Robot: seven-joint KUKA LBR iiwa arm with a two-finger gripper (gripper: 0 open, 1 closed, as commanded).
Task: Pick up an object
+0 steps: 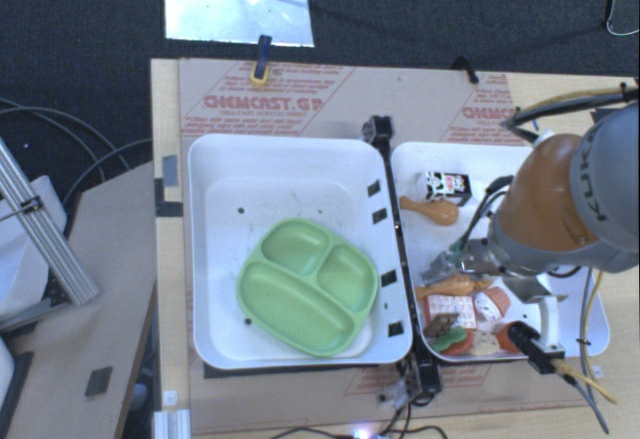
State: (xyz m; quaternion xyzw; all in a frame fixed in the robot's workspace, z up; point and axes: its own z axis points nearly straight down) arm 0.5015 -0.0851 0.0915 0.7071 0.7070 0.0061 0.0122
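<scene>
The right bin (590,327) holds several small items. A black-and-white carton (447,186) stands near its far wall, with a tan drumstick-shaped toy (430,210) just in front of it. Nearer the front lie an orange piece (452,285), a red-and-white box (452,310), a white-and-red piece (491,303) and a dark green piece (447,335). My gripper (462,260) hangs low over the middle of this bin, right above the orange piece. The arm's bulk hides the bin's right half.
The left bin (230,177) holds a light green divided plate (307,285) toward its front right. A black divider (392,227) runs between the two bins. A metal frame (35,227) stands off the bench to the left.
</scene>
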